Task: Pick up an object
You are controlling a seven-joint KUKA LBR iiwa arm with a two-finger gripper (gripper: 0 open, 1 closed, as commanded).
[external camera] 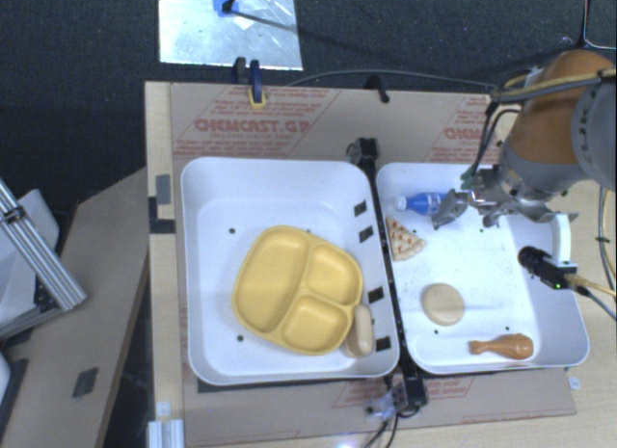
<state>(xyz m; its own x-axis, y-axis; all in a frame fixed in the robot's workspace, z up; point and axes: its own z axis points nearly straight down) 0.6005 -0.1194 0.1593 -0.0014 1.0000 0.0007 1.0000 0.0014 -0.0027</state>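
Hanging over the upper part of the right bin (pixel 578 335), the gripper (pixel 453 208) shows as dark metal w/ its tips close beside a small blue-and-white bottle (pixel 421 203); can't tell how wide it stands, and nothing is clearly seen between the tips. The bottle lies on its side, smooth plastic, just left of the gripper, touching or nearly so, can't say which. Below and a bit left of the gripper lies a flat triangular pizza slice (pixel 404 240), orange w/ dark specks, against the bin's left wall. Further below the gripper sits a round tan bun-like disc (pixel 443 303), matte, and well below, toward the near-right corner, a brown drumstick (pixel 502 346), glossy w/ a narrow bone end. The bins are shallow, white, smooth, rounded at the corners. Well left of the gripper, in the left bin (pixel 212 205), rests a yellow plastic tray (pixel 297 288) w/ three compartments, tilted askew; a pale beige oblong piece (pixel 361 330) lies touching the tray's near-right edge. The arm (pixel 559 118) above the gripper is grey w/ an orange band.
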